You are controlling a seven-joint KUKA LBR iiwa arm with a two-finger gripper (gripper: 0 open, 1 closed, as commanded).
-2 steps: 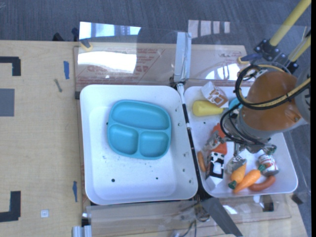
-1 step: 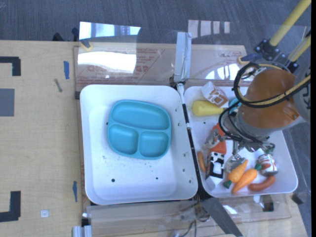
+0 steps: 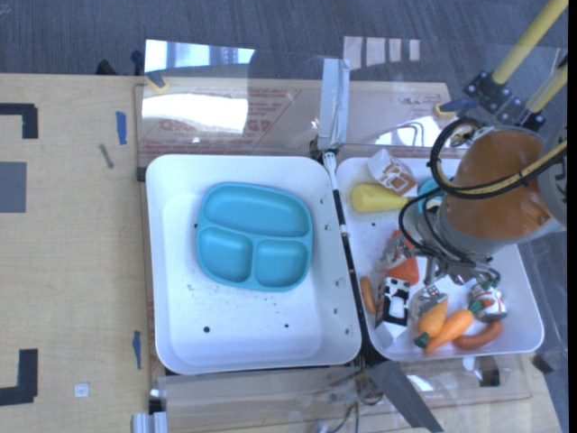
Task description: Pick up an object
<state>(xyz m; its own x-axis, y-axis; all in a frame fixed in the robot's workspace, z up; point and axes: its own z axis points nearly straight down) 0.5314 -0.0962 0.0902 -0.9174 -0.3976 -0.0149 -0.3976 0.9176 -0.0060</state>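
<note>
Pincer (image 3: 448,282) over right bin (image 3: 532,318), grip state unclear, carrot (image 3: 448,328) lying diagonal, tip lower-left.

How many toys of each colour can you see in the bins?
Blue: 1, the tray in the left bin
Yellow: 1, a banana-like toy
Orange: 2, the carrots in the right bin
Red: 1, a sausage
Black-and-white: 1, a block
Total: 6 clear ones; others sit partly hidden under the arm.

Light wooden bench (image 3: 63,269) with black corner marks, blue tape strips near its left bin, clear plastic sheet (image 3: 225,115) along the far edge, grey carpet (image 3: 225,7) beyond
</note>
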